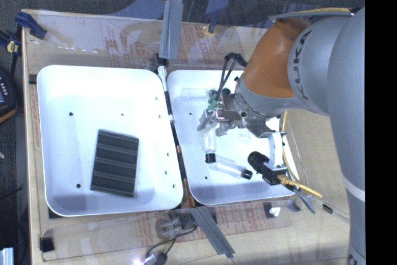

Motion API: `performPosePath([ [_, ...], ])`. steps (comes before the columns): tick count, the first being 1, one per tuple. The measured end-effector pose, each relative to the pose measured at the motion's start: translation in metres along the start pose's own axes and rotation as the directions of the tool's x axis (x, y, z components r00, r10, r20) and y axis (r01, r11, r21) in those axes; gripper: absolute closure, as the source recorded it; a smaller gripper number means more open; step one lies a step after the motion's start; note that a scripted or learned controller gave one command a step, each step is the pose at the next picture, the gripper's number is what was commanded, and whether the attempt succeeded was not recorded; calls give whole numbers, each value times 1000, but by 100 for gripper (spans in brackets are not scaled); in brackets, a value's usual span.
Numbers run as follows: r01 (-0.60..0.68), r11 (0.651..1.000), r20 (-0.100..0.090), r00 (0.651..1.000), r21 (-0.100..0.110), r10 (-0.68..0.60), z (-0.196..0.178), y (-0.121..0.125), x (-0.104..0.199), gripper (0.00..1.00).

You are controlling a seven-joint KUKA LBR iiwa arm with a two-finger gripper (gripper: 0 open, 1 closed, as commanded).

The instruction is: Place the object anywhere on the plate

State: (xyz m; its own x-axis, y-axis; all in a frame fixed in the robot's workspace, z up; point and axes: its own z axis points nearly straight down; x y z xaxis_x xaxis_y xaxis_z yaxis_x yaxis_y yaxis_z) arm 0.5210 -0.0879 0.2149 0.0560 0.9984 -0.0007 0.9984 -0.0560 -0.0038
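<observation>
A dark grey ribbed plate (115,163) lies flat in the lower middle of the left bin (56,80). My gripper (209,122) hangs over the middle of the right bin (186,80), far from the plate. Just below it lies a clear tube-like object with black ends (228,166) on the bin floor. It looks bent or made of two pieces, one part reaching up toward the gripper. I cannot make out whether that part touches the gripper.
A small clear item (192,95) rests near the right bin's top left corner. A ridge (172,133) separates the two bins. A metal bracket (170,26) stands behind the bins and another (211,231) in front.
</observation>
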Motion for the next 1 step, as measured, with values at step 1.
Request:
performPosePath([
  [1, 183, 983, -1, 983, 0, -183, 24, 81, 60, 100],
])
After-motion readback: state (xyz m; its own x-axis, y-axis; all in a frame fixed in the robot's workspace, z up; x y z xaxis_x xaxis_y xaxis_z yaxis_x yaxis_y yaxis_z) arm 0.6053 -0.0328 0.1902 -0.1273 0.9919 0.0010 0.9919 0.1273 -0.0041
